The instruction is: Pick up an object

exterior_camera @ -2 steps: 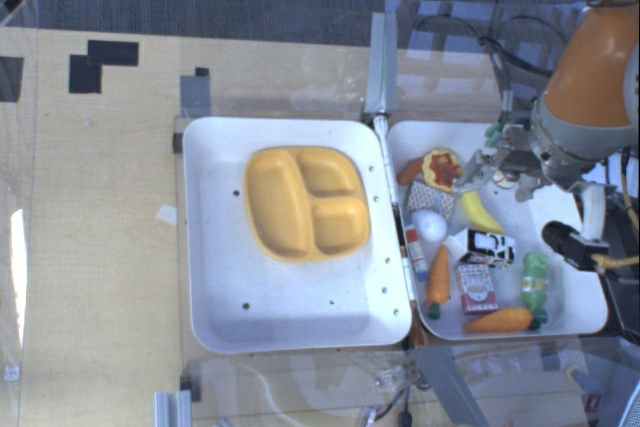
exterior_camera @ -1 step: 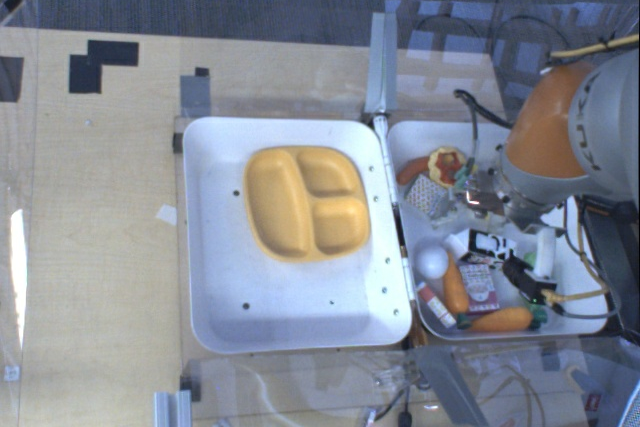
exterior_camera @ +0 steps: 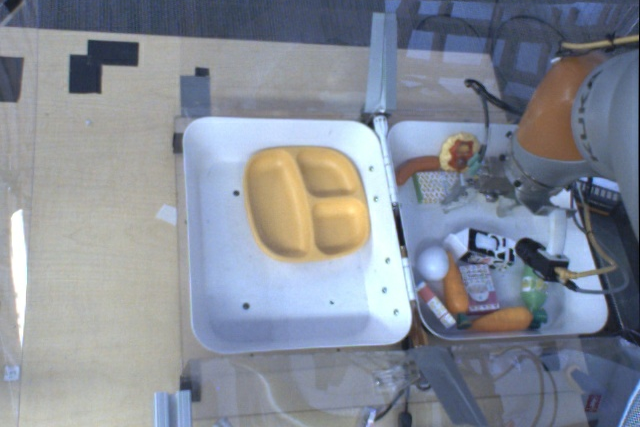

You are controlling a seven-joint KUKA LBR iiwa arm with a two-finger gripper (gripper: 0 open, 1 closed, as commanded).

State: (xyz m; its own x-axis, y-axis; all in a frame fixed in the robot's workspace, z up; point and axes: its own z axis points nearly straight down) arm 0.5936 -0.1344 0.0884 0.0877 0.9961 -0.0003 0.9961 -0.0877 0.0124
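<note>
Carrot (exterior_camera: 500,320) lies along the near wall of the right bin (exterior_camera: 590,320); a second orange carrot-like piece (exterior_camera: 456,289) stands just left of it, with a white ball (exterior_camera: 433,264) touching its upper left; a green item (exterior_camera: 533,290) sits just right of the carrot; a black-and-white packet (exterior_camera: 487,245) lies near the bin's middle; a sausage (exterior_camera: 415,167) and a pizza slice (exterior_camera: 461,152) rest at the bin's far-left corner. The gripper (exterior_camera: 478,187) hangs low over the bin's far half, just right of the sausage; nothing seen between its tips; opening: can't tell. Left of the right bin, the left bin (exterior_camera: 215,305) carries a yellow divided tray (exterior_camera: 305,202).
</note>
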